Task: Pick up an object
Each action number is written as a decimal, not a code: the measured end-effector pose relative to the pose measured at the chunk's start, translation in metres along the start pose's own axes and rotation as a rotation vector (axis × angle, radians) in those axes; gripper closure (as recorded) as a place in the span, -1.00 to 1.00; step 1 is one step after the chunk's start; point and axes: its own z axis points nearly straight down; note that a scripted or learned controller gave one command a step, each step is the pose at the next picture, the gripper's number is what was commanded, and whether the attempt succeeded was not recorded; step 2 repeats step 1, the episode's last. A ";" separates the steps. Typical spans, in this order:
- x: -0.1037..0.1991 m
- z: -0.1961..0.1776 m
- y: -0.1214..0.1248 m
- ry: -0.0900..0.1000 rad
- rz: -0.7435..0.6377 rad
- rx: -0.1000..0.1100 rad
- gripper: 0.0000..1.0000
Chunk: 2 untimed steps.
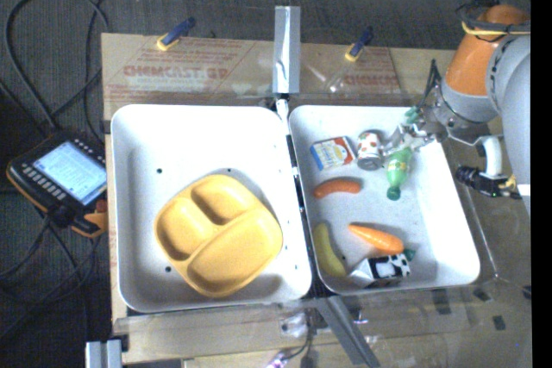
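1. The gripper (417,127) hangs over the upper right corner of the right bin (448,224), at the end of the arm (483,73) that comes in from the right.
2. Its metal parts blur together at this size, so I cannot tell how it is set, and nothing shows as held in it.
3. The nearest thing is the green bottle (396,171), which lies just below and left of the gripper, its upper end close under it; whether they touch I cannot tell.
4. The bottle's long axis runs nearly up and down the view, tilted a little, with the cap at the lower end.
5. The can (370,149) stands just left of the bottle, and the carton (332,153) lies left of that.
6. Further from the gripper, toward the bin's middle and bottom, lie the sausage (336,187), the carrot (376,235), the banana (328,250) and a black-and-white toy (385,267).
7. I judge the bottle the likely target: a short move down and left would bring the gripper over it, and closing across its narrow width, not along its length, looks the sounder grasp.
8. The can so close on the left may get knocked.
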 end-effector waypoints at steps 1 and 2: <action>0.016 -0.081 0.024 -0.001 0.139 0.001 1.00; 0.016 -0.081 0.024 -0.001 0.139 0.001 1.00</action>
